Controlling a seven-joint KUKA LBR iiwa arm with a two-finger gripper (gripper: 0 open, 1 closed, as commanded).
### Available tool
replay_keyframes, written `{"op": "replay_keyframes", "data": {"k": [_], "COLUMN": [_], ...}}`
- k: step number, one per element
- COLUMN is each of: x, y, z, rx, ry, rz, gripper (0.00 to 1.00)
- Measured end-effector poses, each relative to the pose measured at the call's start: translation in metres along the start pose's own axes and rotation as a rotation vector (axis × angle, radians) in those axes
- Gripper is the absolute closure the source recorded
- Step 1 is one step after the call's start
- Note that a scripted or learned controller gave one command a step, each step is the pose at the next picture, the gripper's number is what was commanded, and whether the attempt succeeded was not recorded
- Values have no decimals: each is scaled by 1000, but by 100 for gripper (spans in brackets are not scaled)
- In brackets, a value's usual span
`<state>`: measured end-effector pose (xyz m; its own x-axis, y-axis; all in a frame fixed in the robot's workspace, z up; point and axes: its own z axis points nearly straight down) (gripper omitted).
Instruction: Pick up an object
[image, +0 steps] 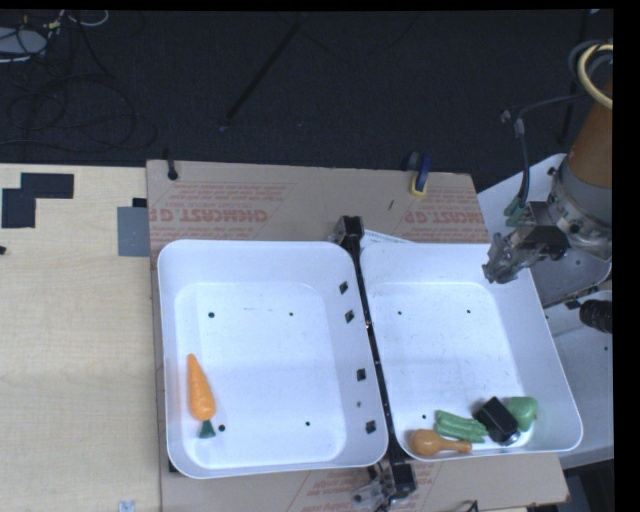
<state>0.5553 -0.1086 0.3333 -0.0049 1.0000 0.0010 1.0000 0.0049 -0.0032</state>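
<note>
An orange carrot (200, 390) lies near the front left corner of the left bin (250, 262). In the right bin (450, 262), along the front wall, several small items sit close together: a yellow-orange gourd (437, 443), a green pod (460, 427), a black block (497, 420) and a green piece (522, 408). My gripper (498, 268) hangs over the right bin's back right corner, well behind those items, with nothing seen between its fingers.
Both bins rest on a cardboard sheet (300, 205) on the bench. A black divider clamp (350, 232) sits between the bins at the back. A blue and yellow clip (420, 175) stands on the cardboard's back edge. Cables hang by the arm (590, 180).
</note>
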Motion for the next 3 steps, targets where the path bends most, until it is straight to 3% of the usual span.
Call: {"op": "replay_keyframes", "data": {"k": [1, 2, 3], "x": [95, 144, 106], "y": [-2, -6, 20], "z": [-51, -90, 59], "rx": [-6, -4, 13], "ry": [0, 0, -3], "rz": [-5, 0, 9], "gripper": [100, 100, 100]}}
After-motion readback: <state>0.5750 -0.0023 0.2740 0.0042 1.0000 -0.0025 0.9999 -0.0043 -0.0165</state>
